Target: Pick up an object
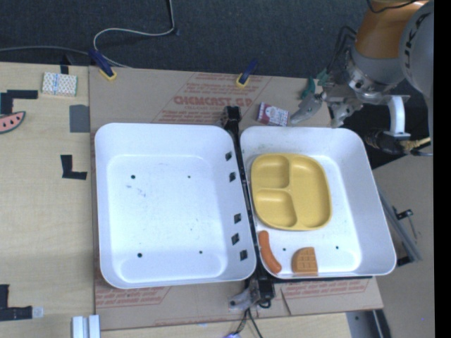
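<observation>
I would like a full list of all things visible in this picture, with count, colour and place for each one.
bins: 2, white, side by side on the bench
plate: 1, yellow, three compartments, in the right bin
sausage: 1, orange-red, right bin, near front edge, left of the waffle
waffle: 1, brown, right bin, near front edge
packet: 1, dark red and white, on the cardboard behind the right bin
cardboard: 1 sheet, brown, under both bins
clamps: 2, blue and yellow, at the cardboard's back edge
cable: 1, white, on the dark floor behind
sponge: 1, pale checked, far left on the bench
arm: 1, grey and orange, upper right
gripper: 1, grey, above the right bin's back edge
</observation>
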Robot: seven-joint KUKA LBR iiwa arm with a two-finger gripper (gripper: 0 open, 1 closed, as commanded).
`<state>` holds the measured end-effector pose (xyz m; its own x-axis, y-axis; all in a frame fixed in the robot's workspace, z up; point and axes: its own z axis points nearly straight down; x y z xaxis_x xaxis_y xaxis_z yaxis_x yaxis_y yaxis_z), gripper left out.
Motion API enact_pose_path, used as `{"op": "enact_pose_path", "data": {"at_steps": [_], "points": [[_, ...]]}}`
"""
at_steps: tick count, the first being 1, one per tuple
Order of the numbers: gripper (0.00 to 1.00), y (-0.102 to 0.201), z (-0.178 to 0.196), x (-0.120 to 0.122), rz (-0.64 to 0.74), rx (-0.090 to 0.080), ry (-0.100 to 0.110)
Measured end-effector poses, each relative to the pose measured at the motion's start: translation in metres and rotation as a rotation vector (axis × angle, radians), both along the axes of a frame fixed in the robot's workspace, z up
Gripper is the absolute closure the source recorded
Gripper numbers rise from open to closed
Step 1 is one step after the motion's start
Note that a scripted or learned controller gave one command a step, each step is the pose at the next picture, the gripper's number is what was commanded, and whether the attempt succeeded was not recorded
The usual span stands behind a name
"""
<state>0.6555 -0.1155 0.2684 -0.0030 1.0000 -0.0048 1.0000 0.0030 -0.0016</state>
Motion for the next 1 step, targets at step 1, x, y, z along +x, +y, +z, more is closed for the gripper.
{"op": "enact_pose_path", "data": {"at_steps": [1], "points": [[1.00, 0.0005, 0.0098, 0.0004, 0.001, 0.000, 0.000]]}}
